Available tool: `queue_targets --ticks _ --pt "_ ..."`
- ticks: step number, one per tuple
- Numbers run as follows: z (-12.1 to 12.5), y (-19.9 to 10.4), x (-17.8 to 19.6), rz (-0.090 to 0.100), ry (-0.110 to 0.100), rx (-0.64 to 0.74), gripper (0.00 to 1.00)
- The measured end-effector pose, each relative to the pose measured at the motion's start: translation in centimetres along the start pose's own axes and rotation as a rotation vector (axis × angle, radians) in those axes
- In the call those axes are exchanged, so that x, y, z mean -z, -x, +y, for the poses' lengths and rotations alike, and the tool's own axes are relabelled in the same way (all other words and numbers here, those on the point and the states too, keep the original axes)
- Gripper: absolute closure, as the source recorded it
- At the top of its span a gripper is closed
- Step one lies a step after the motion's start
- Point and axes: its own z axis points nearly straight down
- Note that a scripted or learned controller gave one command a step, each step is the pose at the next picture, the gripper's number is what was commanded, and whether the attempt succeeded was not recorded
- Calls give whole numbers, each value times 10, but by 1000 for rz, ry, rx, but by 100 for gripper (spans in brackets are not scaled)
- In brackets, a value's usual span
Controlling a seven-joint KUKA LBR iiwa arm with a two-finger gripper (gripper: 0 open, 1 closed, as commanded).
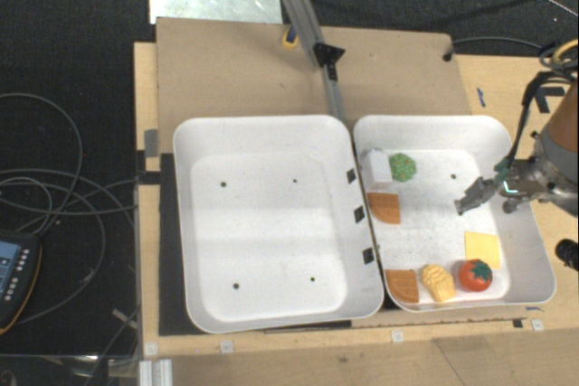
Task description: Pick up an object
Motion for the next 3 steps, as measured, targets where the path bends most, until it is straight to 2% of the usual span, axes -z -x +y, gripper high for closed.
queue_targets --ticks 1,3 --pt "1 0 2 -1 4 -1 0" --pt "-16 0 -99 0 -1 -3 0"
